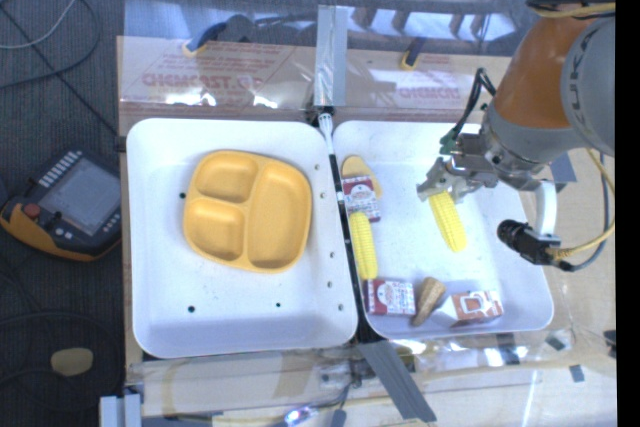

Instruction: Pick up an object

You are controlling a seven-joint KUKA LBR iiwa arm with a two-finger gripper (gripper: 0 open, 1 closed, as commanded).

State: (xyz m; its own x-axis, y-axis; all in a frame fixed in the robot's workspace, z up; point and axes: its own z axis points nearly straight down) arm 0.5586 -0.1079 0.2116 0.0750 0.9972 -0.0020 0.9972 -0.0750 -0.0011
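Observation:
My gripper (pixel 447 183) hangs over the middle of the right bin (pixel 530 315). A yellow corn cob (pixel 450 221) sticks out from between its fingers, slanting down toward the front, and the fingers are shut on the cob's upper end. A second corn cob (pixel 362 241) lies along the bin's left wall. At that cob's top end is a small red and white packet (pixel 361 196). Along the front wall lie a red box (pixel 390 296), a tan cone-shaped piece (pixel 429 300) and another red box (pixel 476 306).
The left bin (pixel 160 315) holds a yellow divided plate (pixel 247 210). A ridge (pixel 338 215) separates the two bins. The arm's grey and orange body (pixel 555 85) stands over the right bin's back right corner. A handheld pendant (pixel 65 205) lies on the floor at left.

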